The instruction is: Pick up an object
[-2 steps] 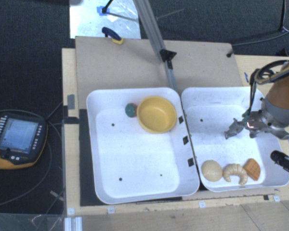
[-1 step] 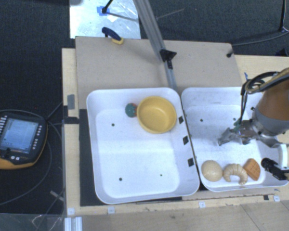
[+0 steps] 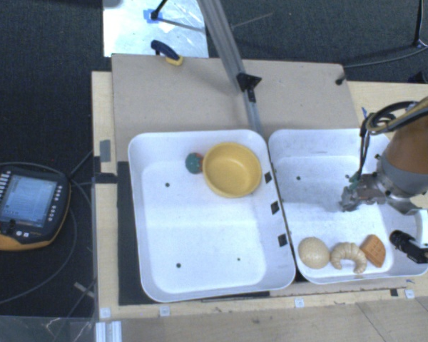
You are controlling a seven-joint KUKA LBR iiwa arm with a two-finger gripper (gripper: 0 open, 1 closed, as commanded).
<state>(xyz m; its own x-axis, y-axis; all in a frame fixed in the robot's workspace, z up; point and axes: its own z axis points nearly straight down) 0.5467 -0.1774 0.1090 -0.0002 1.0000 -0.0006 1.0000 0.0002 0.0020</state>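
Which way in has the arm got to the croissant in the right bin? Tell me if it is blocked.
Probably not blocked. The croissant lies uncovered near the front wall of the right bin, between a round bun and a cracker; the gripper hangs just above it.

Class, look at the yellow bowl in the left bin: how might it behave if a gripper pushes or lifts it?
The yellow bowl looks rigid and light, so a push would probably slide it on the smooth bin. Its thin rim suits an edge pinch; lifted so, it may tilt.

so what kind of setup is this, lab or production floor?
Likely a robot lab bench for pick tests: two white bins on a board, toy items like a yellow bowl and a croissant, a teach pendant on the dark carpet, and the arm's gripper over the right bin.
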